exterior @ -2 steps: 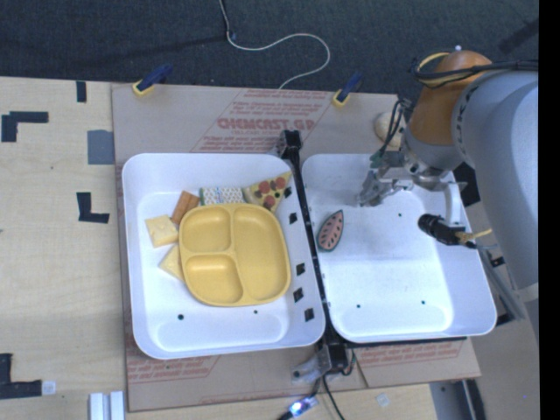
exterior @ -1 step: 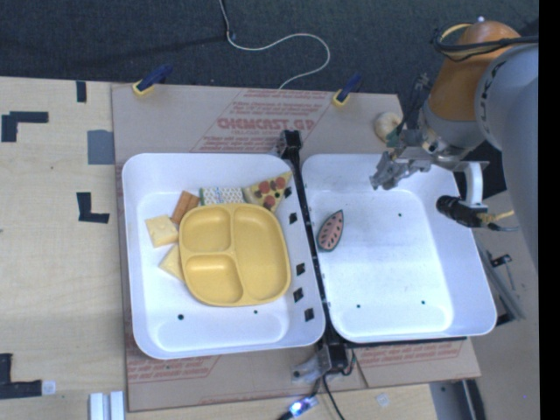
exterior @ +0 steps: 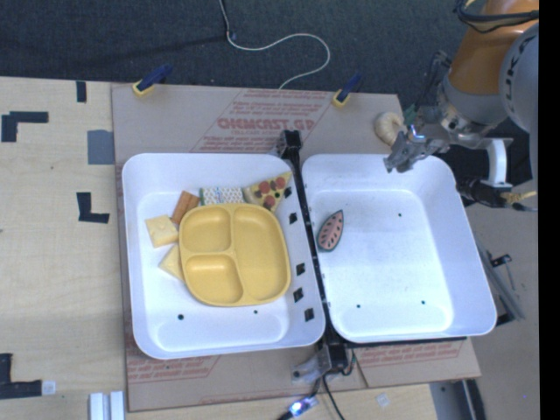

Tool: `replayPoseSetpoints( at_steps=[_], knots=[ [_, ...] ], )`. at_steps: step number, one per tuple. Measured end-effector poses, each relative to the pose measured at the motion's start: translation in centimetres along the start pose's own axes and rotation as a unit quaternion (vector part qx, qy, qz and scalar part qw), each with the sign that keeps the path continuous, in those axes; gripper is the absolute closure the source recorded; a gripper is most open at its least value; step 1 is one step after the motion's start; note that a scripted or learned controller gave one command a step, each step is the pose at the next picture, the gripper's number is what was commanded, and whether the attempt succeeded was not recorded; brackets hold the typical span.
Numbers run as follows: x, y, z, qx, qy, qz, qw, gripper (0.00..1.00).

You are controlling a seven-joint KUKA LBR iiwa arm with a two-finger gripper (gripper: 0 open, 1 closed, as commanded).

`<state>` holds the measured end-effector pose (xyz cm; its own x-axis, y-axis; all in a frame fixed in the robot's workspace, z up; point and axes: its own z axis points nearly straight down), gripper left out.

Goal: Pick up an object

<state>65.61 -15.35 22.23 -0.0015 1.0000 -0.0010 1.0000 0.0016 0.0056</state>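
While the hand [exterior: 404, 157] hovers over the right bin's [exterior: 455, 318] far rim — nothing lifted yet.
Its grip I cannot tell; the pink leaf-shaped object [exterior: 330, 231] lies by the bin's left wall — the whole pick remains.

wooden bench [exterior: 52, 261], cardboard sheet [exterior: 254, 121], two white bins [exterior: 136, 234]

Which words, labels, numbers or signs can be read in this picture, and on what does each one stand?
Red printed lettering on the cardboard sheet behind the two white bins: large letters, seen upside down and too blurred to read with certainty.
Smaller red print lines beside that lettering, and faint red print on the cardboard's front edge: too small to read.
Black tape marks on the bench: shapes, not letters.
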Motion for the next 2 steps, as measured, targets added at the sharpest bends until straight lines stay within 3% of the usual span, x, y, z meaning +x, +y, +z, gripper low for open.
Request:
replayPoseSetpoints(
  at_steps=[1,2],
  knots=[
    [0.0,0.0,-0.2,0.003,0.001,0.000,1.0000,1.00],
    [4.2,-2.7,0.9,0.005,0.001,-0.001,1.0000,1.00]
  ],
)
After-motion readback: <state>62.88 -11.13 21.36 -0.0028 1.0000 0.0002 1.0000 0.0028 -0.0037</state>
